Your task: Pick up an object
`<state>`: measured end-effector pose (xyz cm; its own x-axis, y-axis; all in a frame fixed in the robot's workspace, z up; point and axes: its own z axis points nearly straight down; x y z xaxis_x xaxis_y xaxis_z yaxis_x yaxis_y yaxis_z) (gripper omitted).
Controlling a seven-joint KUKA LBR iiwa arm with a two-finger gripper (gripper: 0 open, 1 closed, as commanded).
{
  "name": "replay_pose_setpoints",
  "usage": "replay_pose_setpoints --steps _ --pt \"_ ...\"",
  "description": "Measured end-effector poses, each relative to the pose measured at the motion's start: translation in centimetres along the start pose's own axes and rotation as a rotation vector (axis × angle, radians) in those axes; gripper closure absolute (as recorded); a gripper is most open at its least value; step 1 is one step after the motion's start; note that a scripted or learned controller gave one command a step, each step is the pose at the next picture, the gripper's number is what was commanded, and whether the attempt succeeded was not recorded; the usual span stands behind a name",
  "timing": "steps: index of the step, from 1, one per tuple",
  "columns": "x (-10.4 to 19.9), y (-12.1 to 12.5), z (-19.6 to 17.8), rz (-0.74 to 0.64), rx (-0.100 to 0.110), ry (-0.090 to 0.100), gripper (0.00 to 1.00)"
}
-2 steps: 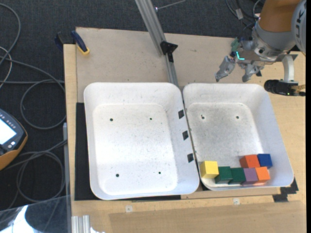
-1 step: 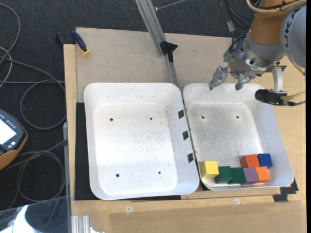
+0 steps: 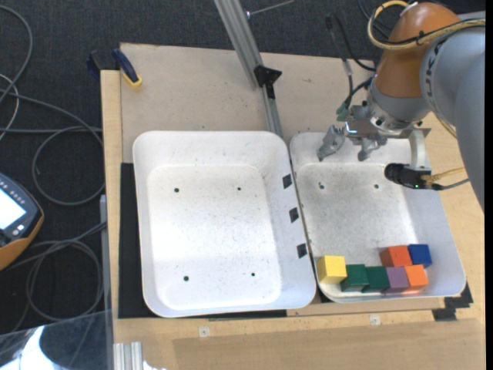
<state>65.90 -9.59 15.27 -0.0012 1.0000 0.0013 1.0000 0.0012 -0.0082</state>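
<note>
Blocks first, since they sit closest: a little huddle of coloured cubes along the near edge of the right bin (image 3: 431,230), toward its near right corner. Yellow block (image 3: 333,267) is on the left end with bare floor on its left side, then two green blocks (image 3: 366,276), a purple one (image 3: 397,277), an orange one (image 3: 416,275), and behind those a red block (image 3: 398,255) and a blue one (image 3: 420,253). Most of them are touching or packed tight.

My guess is they're light, rigid, flat-sided cubes, so nothing fragile, but smooth faces could slip if pinched off-centre. Yellow looks like the easiest grab: take it across two opposite flat sides, since it has open space on one side. The rest are jammed together with no room to get around them.

Left bin (image 3: 154,153) is next door, just speckled white floor.

Way back at the far edge of the right bin, the gripper (image 3: 347,143) hangs with its fingers spread apart and nothing between them, well apart from the blocks.
</note>
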Motion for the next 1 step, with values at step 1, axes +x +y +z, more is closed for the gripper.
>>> replay_pose_setpoints --steps 1 --pt "0.09 -0.06 5.32 0.001 -0.001 0.0 0.0"
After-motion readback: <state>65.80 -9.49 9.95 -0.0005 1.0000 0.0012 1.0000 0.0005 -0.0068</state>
